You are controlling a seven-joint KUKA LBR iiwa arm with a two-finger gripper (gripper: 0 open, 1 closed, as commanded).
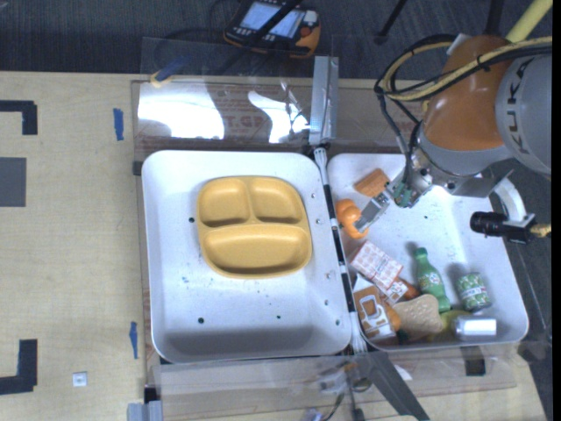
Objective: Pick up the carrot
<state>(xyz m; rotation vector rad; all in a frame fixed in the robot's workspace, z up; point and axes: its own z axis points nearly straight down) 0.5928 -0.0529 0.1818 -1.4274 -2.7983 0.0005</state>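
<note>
Camera view: the arm reaches in over the right bin; the left bin holds a yellow tray. The gripper hangs low, just beside the carrot, which lies against the bin's left wall. Whether its tips are apart or together I cannot tell. This looks like the approach step; next it must settle squarely over the carrot and clamp.

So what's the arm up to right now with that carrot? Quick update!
Gripper low in right bin, fingertips beside carrot, not holding it. Carrot against bin's left wall. Orange block close behind.
</note>
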